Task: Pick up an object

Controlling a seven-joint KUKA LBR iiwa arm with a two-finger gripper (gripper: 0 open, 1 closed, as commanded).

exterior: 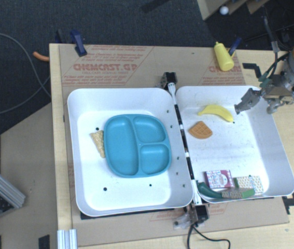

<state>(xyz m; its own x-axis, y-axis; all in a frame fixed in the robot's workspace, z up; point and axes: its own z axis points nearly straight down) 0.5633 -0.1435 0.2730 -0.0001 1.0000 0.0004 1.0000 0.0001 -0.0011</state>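
The gripper (258, 101) is at the right side of the frame, above the upper right part of the right bin (271, 154). Its two fingers are spread apart, and nothing is between them. One grey finger (246, 100) points to the left, toward the banana (217, 111), but does not touch it. The banana lies in the upper part of the right bin. Just below it and a little left is a round brown waffle (200, 130). In the lower part of this bin are a pink box (218, 179), a green item (209, 192) and a patterned packet (248, 184), close together. The left bin (84, 191) holds a blue divided plate (136, 144), and a cracker (98, 141) is partly under the plate's left edge. A yellow bottle (223, 56) lies on the bench above the right bin.
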